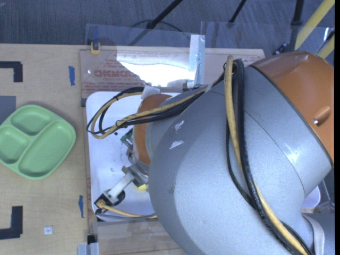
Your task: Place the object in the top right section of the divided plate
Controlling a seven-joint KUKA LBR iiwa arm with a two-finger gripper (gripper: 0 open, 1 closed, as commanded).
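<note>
Gripper [131, 166], state not discernible beneath the arm [223, 169], sits low in the white bin [101, 158] right of the divided plate [36, 141], whose top right section is bare; object cannot be located, placement outstanding.

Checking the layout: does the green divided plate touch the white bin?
Apart: the camera view shows bare bench between the green divided plate and the white bin.

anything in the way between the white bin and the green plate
Nothing visible stands on the bench between the white bin and the green divided plate. Only the bin's low left wall has to be crossed. The arm covers much of the bin, so what lies beneath it cannot be told.
</note>
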